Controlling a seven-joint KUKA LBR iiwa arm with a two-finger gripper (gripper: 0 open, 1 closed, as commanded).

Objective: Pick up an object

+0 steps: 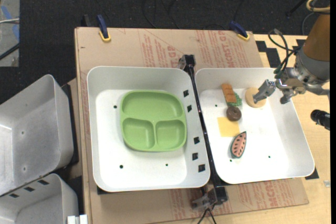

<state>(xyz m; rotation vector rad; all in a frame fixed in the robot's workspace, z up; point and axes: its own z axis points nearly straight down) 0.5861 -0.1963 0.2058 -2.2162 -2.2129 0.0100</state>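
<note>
The right bin (283,165) holds several small items. A tan round disc (254,97) lies near its far wall, and an orange-brown block (228,93) sits to the left of it. In front of the block lie a dark brown round piece (233,113), a yellow square slice (228,126) and a watermelon slice (238,145). My gripper (277,91) hangs over the bin's far right part, just right of the tan disc. It is open, and its left finger (265,89) reaches over the disc's edge. Nothing sits between the fingers.
A green divided plate (154,120) lies in the left bin (105,165). A black divider strip (197,113) runs between the two bins. Grey tubs (31,123) stand off the bench at the left. Cables lie on the dark floor behind.
</note>
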